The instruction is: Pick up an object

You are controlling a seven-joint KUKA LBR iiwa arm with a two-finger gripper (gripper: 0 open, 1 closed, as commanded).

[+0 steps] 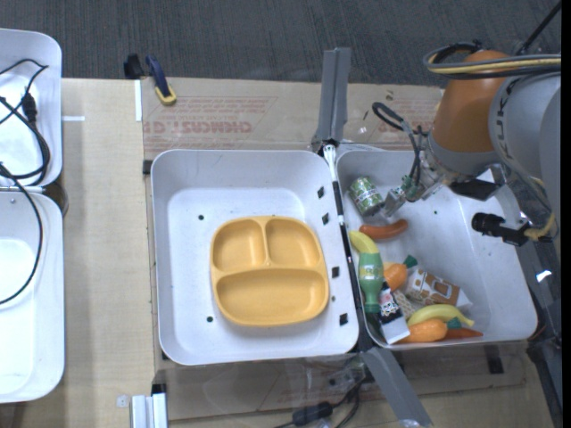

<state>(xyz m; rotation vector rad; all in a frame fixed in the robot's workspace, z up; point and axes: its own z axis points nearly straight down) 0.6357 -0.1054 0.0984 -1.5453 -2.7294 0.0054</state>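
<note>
Overhead, from the fixed camera: reaching in from the right, with the tool [395, 203] lowered into the far left part of the right bin [486, 266]. Set just beside a small green can [363, 193], perhaps touching it. Cannot tell whether spread or pressed together, as too small and dark against the bin floor. Nothing visibly pinched.

Probably aimed there because of room: can and red sausage [384, 230] lying a little apart from the rest, so easier to approach than the crowded near corner. Packed together down there: green bottle [370, 279], orange [396, 275], brown carton [435, 288], banana [442, 313] and carrot [428, 331], touching or overlapping, likely slid toward the bin's near edge.

As for the likely target: short, cylindrical, green with a pale label, lying tilted on its side near the dividing wall. Rounded and apt to roll, by the look of it. Not yet lifted, judging by its seat on the floor.

Alongside, on the bench [98, 239]: left bin [178, 239] holding a yellow divided plate [268, 270], flat and central, well apart from the arm.
</note>
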